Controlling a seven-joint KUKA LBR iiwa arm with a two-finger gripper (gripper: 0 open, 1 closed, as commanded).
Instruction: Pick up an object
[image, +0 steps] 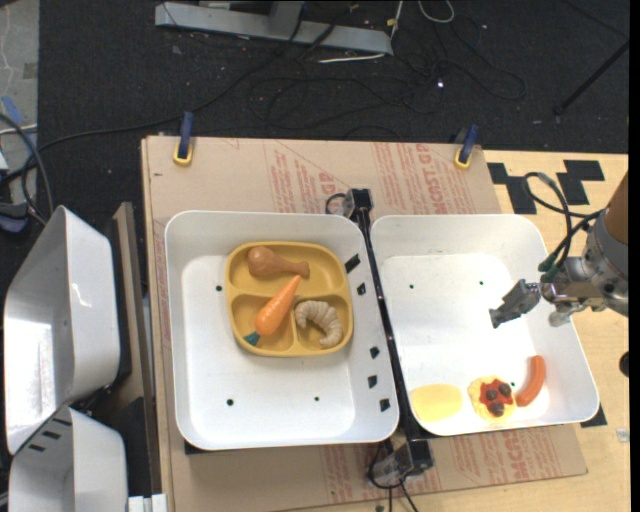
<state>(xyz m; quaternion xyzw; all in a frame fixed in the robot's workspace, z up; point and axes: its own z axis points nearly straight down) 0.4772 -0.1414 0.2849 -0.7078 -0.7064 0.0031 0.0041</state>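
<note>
Grey two-finger gripper (516, 304) over right shallow white bin (440, 240), jaws apart, gripping nothing. Orange sausage-shaped toy (531, 380) lies near the bin's right wall, just beside a small pizza-like toy (491, 395). Open floor upper-left.

The two bins (200, 330) are white with small black dots. The plate (240, 325) is yellow. On it, the drumstick (277, 263) is brown, the carrot (278, 307) is orange with a green end, and the shrimp (320, 318) is pale tan. The sausage (531, 380) is orange-red. The round slice (437, 402) is pale yellow. The little pizza (492, 396) is yellow with red and dark spots. The gripper (513, 303) is dark grey.
</note>
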